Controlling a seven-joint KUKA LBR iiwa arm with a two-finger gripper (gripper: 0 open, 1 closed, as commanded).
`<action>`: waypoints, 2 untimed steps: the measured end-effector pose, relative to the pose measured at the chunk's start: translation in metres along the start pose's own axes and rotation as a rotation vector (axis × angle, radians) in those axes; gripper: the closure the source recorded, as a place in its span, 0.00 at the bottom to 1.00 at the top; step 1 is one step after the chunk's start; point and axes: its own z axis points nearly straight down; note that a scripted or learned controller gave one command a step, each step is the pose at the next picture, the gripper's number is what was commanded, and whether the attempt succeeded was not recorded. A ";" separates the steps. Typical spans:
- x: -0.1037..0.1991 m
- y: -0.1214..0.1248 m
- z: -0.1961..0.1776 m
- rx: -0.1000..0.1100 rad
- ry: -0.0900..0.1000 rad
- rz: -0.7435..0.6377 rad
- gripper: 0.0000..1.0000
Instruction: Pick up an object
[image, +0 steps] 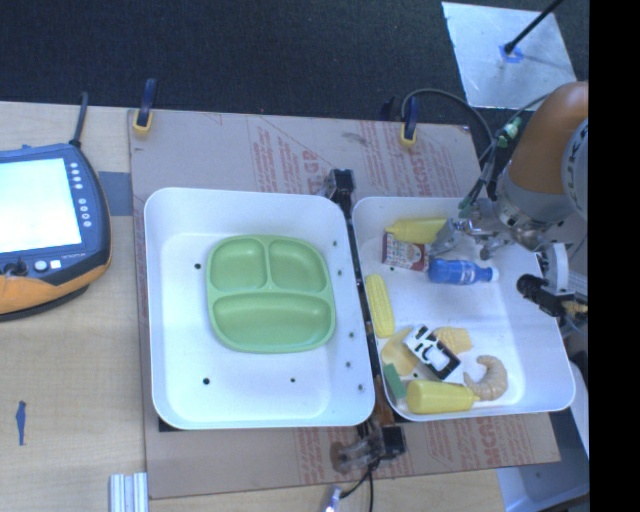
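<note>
Toward the far side of the right-hand shallow white bin (530, 330), lying on its side: small blue plastic bottle (460, 271), long axis across the bin, nothing gripping it. Just beyond it, close above: grey two-finger gripper (468, 230), reaching in from the right below the arm's orange band; open or closed, impossible to tell from this angle, and nothing seen held. Beside the gripper, toward the bin's far-left corner: yellow packet (415, 230), with a red-and-white packet (403, 252) touching its near edge. Along the bin's left wall: yellow toy corn cob (379, 305). Crowded into the near part of the bin: black-and-white block (435, 348) resting on pale yellow pieces, tan toy shrimp (488, 376), yellow cylinder (437, 397) against the near wall. Next door, in the left-hand white bin (180, 300): light green divided plastic plate (270, 295), roughly centred. Under both bins: brown cardboard sheet (280, 140). Well apart on the bench's left: grey and orange control pendant (45, 225), screen lit white.
</note>
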 end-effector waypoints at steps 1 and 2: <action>0.032 -0.052 0.020 0.002 0.001 -0.001 0.00; 0.059 0.017 0.021 0.009 0.004 0.000 0.00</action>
